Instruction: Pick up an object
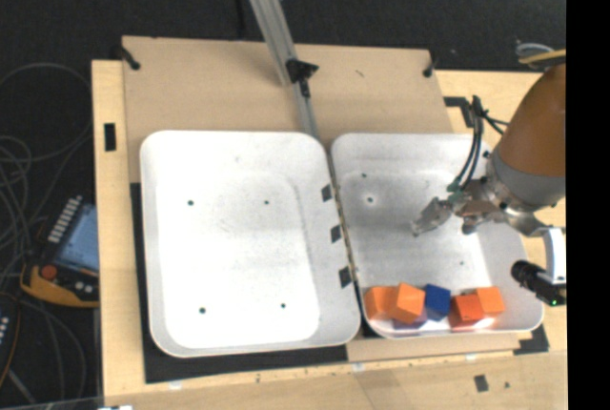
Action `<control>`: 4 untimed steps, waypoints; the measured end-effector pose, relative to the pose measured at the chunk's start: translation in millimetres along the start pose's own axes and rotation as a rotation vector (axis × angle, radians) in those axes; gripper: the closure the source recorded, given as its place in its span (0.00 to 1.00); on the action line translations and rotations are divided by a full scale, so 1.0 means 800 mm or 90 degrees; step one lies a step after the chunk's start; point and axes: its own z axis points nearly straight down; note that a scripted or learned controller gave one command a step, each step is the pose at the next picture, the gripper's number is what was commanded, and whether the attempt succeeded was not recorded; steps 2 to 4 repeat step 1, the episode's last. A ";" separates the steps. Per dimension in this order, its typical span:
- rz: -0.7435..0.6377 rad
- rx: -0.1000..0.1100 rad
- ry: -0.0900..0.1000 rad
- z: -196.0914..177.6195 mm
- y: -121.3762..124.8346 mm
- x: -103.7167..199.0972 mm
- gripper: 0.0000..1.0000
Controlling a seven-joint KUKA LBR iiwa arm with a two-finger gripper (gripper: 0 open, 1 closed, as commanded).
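At the right edge of the frame the grey arm with its orange band (538, 127) reaches in over the right white bin (381, 170), and the jaws (446, 214) hang above the middle of that bin's floor, pointing toward the left of the frame. Whether the jaws are apart or together cannot be told from this slant; nothing can be seen between them.

Along the lower rim of the right bin lies a row of small blocks, well apart from the jaws. From left to right: an orange block (396, 301), a blue block (437, 299) just beside it, and a second orange block (476, 305) toward the lower right corner. A purplish piece (408, 323) peeks out beneath the first orange block, too small to name more closely.

The left white bin (238, 236) sits just beside the right one, the two touching along a seam with dark clips in the middle of the frame. Both rest on a tan worktop (210, 84). A grey metal rail (272, 22) slants down from the top of the frame to the seam between the bins. In the lower left of the frame a handheld pendant (67, 251) with a blue screen lies among cables on the dark floor.
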 end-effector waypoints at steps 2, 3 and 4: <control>-0.003 0.001 0.002 -0.046 -0.004 0.106 0.00; -0.003 0.001 0.002 -0.046 -0.004 0.106 0.00; -0.003 0.001 0.002 -0.046 -0.004 0.106 0.00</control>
